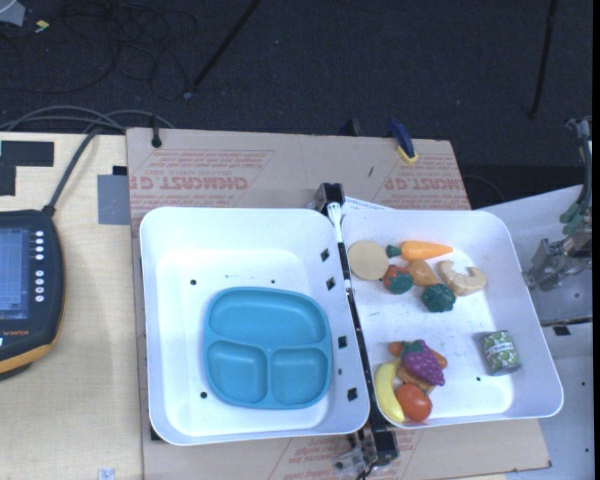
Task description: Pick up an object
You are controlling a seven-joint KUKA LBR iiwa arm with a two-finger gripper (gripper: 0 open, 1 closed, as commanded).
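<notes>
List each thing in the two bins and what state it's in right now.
Blue divided tray: flat in left bin, compartments bare.
Carrot: lying on its side, right bin.
Grapes: resting against banana and tomato.
Banana: lying by the divider.
Tomato: touching banana.
Green packet: lying apart, alone.

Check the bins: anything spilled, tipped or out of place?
Nothing stands out. The blue divided plate lies flat in the left bin. The toy food, including the carrot, grapes and banana, sits inside the right bin, nothing over a rim.
</notes>
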